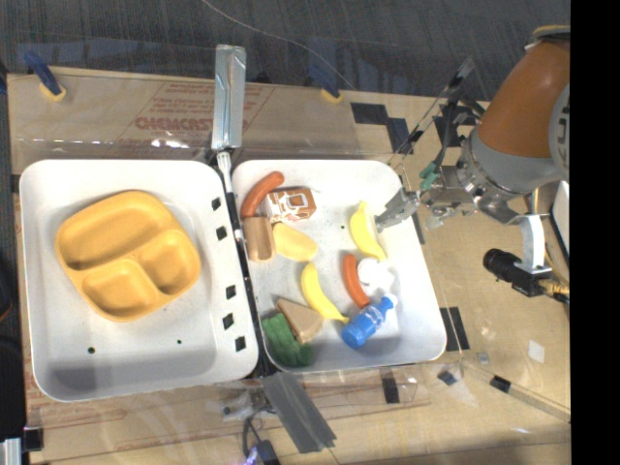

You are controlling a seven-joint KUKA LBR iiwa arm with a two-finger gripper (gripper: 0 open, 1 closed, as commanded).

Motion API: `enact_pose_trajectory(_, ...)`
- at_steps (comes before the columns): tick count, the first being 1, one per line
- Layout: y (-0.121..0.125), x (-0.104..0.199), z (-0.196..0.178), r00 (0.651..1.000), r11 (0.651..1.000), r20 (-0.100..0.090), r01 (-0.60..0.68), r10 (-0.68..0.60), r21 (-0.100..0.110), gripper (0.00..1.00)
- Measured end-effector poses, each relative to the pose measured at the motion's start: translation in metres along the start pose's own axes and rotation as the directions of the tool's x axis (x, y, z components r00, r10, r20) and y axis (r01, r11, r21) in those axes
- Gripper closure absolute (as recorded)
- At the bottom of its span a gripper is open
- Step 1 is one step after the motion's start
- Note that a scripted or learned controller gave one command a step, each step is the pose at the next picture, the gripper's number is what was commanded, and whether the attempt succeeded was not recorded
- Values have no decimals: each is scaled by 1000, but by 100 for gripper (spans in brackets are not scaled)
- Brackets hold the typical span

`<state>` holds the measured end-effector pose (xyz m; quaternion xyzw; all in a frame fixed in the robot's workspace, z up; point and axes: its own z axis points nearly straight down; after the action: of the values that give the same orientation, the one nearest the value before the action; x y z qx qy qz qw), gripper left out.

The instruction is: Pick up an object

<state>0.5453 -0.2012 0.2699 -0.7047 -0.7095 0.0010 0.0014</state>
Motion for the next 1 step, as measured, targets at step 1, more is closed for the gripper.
enact_pose_trajectory(1,-22,37,175,998,998,-2,-59,59,0,0)
